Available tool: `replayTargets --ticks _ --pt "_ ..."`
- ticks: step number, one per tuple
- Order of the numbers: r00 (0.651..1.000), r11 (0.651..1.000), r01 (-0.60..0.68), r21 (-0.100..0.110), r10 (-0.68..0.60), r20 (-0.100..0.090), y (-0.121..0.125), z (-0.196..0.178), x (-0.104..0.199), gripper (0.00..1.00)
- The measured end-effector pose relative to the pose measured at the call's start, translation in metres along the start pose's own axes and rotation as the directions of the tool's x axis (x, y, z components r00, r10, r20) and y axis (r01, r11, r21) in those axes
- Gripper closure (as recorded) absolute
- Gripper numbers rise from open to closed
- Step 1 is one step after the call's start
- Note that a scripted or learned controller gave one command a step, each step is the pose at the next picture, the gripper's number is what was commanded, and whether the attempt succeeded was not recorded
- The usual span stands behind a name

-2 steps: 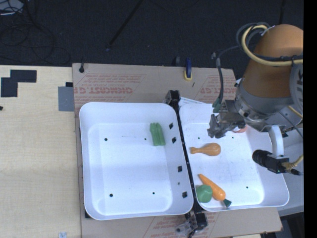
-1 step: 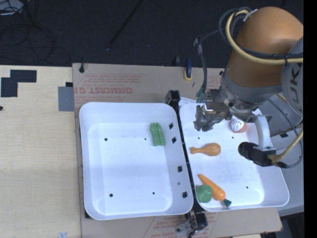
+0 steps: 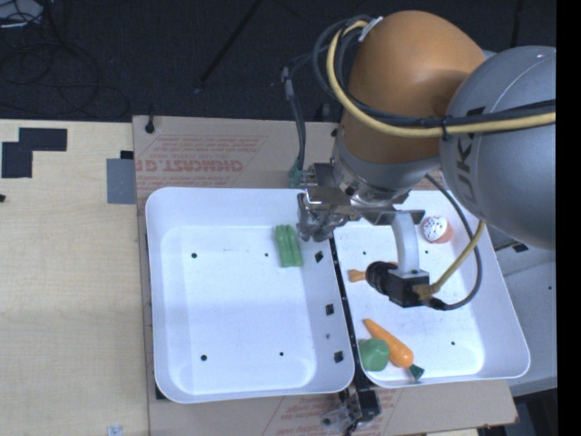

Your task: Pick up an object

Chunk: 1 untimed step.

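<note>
looking down on the bench, we see the arm point(image 3: 427, 89) reaching in over the two white bins. the gripper point(image 3: 313, 221) hangs above the rim between them, just beside a green block point(image 3: 289, 245) lying in the left bin point(image 3: 182, 334); whether it has hold of anything we cannot tell. in the right bin point(image 3: 490, 334) lie an orange carrot point(image 3: 388, 338), a green lump point(image 3: 373, 353) touching it, and a small white-and-orange ball point(image 3: 435, 229).
</note>
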<state>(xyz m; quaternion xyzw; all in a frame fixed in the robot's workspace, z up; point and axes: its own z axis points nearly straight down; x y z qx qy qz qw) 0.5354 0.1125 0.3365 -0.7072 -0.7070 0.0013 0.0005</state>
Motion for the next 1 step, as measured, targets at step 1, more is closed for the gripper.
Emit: replayTargets --ticks 1 --pt "1.0 1.0 0.005 -0.002 -0.005 0.0 0.0412 -0.0737 -0.0059 1.0"
